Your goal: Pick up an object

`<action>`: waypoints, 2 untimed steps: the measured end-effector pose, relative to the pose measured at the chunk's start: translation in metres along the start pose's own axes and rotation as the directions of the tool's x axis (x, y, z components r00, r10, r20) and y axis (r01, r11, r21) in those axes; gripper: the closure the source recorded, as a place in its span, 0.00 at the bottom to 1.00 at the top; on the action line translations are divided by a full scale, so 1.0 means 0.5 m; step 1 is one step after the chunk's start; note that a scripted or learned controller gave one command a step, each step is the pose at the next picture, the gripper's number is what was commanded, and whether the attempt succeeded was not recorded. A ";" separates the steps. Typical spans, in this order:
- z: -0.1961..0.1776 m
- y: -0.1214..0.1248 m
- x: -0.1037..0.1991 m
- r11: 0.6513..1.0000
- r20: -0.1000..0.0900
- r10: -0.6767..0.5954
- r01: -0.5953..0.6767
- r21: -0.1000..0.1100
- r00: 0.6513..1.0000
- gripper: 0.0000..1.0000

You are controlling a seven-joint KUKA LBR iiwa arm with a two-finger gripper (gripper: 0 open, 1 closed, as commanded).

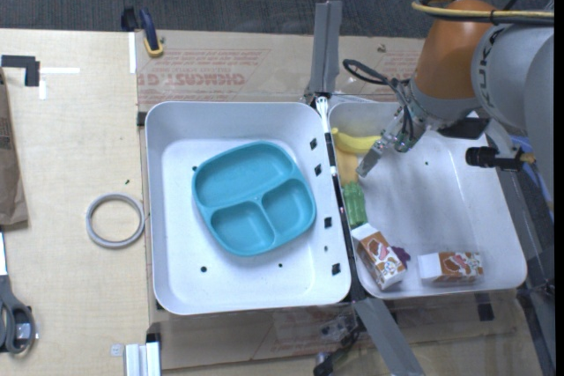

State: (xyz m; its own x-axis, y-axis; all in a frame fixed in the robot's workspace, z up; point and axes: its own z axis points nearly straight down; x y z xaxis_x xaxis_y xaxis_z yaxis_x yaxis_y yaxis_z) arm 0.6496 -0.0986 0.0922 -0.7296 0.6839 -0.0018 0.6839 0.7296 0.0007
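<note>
Gripper (374,159) low in right bin (458,216), just at 3 o'clock of banana (352,142), finger state unclear, nothing seen held, cartons (381,258) at 6 o'clock, blue tray (254,198) in left bin (167,216)

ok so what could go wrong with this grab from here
The gripper hangs low in the right bin, right beside the banana, near the bin's left wall. Closing there could clip the wall or only nudge the banana. The green item lies tight along the same wall, leaving little finger room. The two small cartons sit near the front rim, where a push might tip them.
</note>
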 end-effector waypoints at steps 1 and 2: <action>0.001 -0.082 0.089 0.958 -0.001 -0.288 0.288 -0.001 0.958 0.00; 0.001 -0.041 0.059 0.978 0.000 -0.208 0.208 -0.001 0.978 0.00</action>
State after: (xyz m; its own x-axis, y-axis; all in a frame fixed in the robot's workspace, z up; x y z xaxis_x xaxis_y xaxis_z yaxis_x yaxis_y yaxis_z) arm 0.6143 -0.0933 0.0917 -0.8558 0.5173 -0.0023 0.5173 0.8558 0.0014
